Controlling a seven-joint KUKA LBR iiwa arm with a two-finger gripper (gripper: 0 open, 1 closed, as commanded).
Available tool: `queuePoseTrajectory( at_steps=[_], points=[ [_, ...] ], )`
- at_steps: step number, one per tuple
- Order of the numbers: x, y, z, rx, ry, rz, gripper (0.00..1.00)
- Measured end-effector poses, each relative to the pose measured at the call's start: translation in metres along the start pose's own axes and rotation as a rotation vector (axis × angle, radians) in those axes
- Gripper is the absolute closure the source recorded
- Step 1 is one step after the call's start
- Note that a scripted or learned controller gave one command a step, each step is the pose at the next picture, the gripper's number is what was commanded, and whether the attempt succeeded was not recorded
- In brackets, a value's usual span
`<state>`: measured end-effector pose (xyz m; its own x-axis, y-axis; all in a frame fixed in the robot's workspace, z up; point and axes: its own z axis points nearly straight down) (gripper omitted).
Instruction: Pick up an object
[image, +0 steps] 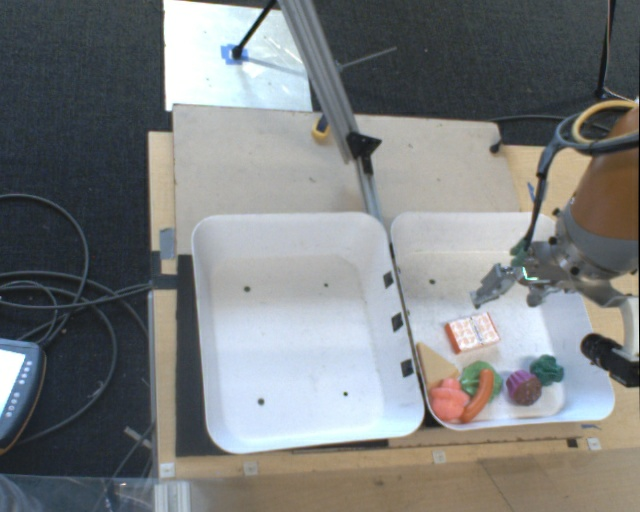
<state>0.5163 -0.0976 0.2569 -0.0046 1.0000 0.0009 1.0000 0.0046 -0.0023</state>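
Note:
My gripper (492, 286) hangs over the right bin (440, 240), near its middle, with the orange-banded arm behind it to the right. It is empty and sits just above and behind an orange and white box (472, 332). Along the bin's front edge lie a tan wedge (432, 360), a pink-red round piece (449, 401), an orange carrot (479, 394) with a green piece (483, 370) behind it, a purple piece (523, 387) and a dark green broccoli (547, 369).
The left bin (215, 250) stands beside the right one, sharing a raised wall with black clips (397, 322). A grey pole (330, 80) slants down from the top to the bins' back edge. Cables lie on the floor at left.

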Motion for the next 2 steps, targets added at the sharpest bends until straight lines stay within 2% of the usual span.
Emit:
queuePoseTrajectory(
  at_steps=[1, 2],
  points=[
    [0.000, 0.001, -0.002, -0.004, -0.001, 0.003, 0.00],
    [-0.009, -0.005, 0.050, 0.001, -0.001, 0.005, 0.00]
  ],
)
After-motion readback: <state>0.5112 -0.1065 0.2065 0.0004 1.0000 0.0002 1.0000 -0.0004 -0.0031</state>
